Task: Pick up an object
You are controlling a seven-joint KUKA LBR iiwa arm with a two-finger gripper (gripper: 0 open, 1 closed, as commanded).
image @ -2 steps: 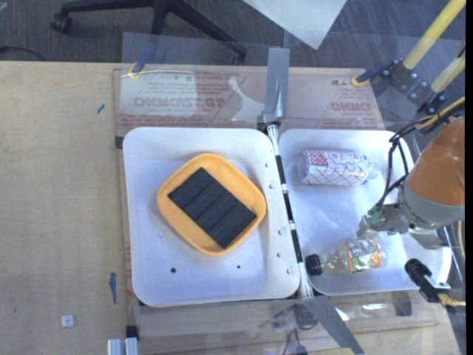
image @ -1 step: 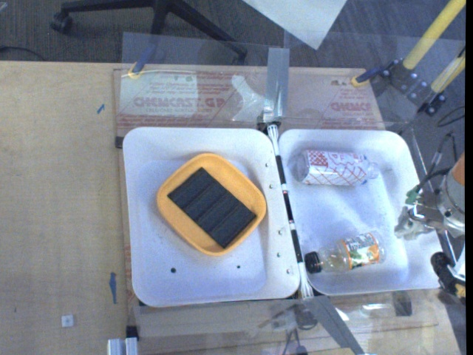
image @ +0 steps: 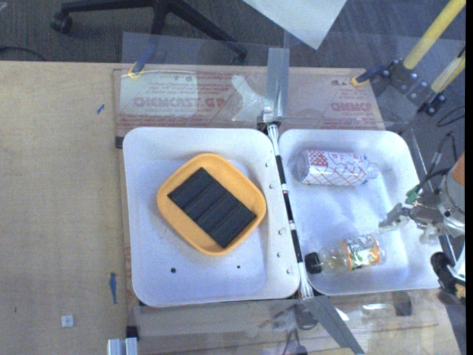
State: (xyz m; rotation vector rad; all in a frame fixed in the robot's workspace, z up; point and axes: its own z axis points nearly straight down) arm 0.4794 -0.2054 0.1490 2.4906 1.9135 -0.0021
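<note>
At right bin (image: 399, 143) edge, tool (image: 414, 214) partly cut off, grip state unclear, bottle (image: 347, 254) nearby.

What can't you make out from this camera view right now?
- Gripper: at the right bin's right rim; too small and cluttered to judge its jaws.
- Arm: cut off by the right edge.
- Bottle label: too small to read.
- Red-patterned packet: print blurred, contents unclear.

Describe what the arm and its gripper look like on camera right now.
At the view's right edge, over the right bin, the gripper is a small pale grey metal assembly with thin prongs and a green spot. Above it, part of the arm shows an orange-tinted band.
</note>
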